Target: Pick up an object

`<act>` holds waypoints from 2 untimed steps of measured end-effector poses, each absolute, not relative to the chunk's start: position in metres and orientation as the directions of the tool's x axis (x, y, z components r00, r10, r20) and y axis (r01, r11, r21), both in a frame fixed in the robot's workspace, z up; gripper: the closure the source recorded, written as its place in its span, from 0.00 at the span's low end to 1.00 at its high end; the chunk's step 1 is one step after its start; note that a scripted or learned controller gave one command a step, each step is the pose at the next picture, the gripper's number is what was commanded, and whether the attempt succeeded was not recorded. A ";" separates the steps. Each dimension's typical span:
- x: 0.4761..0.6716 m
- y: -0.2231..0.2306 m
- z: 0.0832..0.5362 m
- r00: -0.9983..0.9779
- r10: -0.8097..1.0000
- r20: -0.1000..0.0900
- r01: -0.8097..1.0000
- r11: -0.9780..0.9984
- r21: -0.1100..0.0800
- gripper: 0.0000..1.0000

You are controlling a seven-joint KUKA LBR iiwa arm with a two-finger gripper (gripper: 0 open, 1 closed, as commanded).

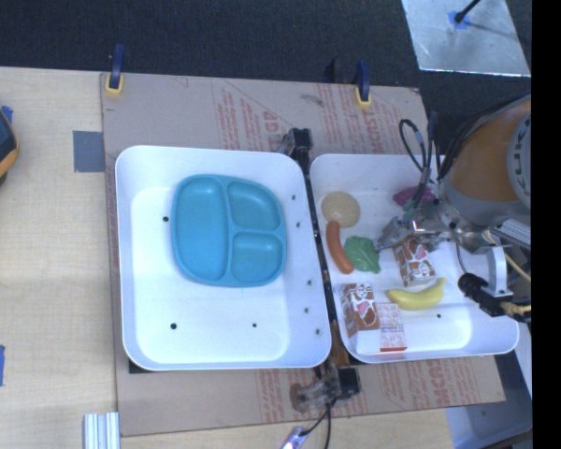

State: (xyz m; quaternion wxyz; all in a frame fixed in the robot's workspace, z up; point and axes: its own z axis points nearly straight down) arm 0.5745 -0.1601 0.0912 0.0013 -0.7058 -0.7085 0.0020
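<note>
Counter (47, 251), wood-toned, bearing two shallow white bins side by side on a cardboard sheet. Left bin (150, 335), centre-left of frame: holds one blue divided plate (229, 229). Right bin (467, 340), centre-right of frame: holds the candidate objects, closely grouped. Items: round tan bun (339, 209) at the bin's upper left; orange sausage (338, 247) just below it; green leaf piece (363, 253) touching or just beside the sausage; small printed carton (416, 262) near the bin's middle; yellow banana (417, 296) just under that carton; second printed carton (359, 307) and a flat red-and-white packet (390, 326) along the lower edge; a purple item (408, 195) partly hidden at upper right, kind unclear. Arm (491, 162) enters from the right edge of frame; claw (413, 227) sits low over the bin's middle, just above the small carton and right of the leaf. Whether the claw is apart or together cannot be told; metal parts and cables blur together there. Nothing is visibly held. Risks, judged: crowding means a descent could land between carton, leaf and banana and close on nothing, or nudge a neighbour aside; the carton's flat face may slip from a pinch; the banana's curve may roll away.
</note>
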 end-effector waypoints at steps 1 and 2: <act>0.575 -0.161 0.102 -0.006 1.000 -0.003 1.000 0.006 -0.005 1.00; 0.574 -0.072 0.192 -0.006 1.000 0.000 1.000 0.006 -0.003 1.00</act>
